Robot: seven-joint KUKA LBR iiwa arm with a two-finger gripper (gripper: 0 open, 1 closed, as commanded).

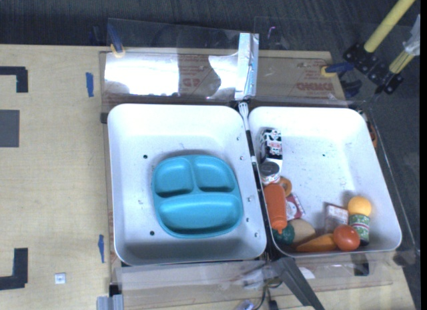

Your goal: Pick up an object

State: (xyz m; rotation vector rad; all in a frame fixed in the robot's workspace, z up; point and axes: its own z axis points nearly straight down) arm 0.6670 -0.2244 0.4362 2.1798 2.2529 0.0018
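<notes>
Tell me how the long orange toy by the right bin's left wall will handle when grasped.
The orange toy looks rounded and glossy, so it may slip or roll. It probably is stiff, light plastic. Packed against the right bin wall and neighbours, finger room seems scarce.

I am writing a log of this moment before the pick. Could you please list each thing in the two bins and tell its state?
blue divided tray: upright, flat in the left bin, compartments bare
black-and-white carton: lying by the right bin left wall
orange sausage: lying lengthwise
carrot: lying along the near wall
tomato: resting beside the carrot
yellow-capped bottle: tilted against the near corner
</notes>
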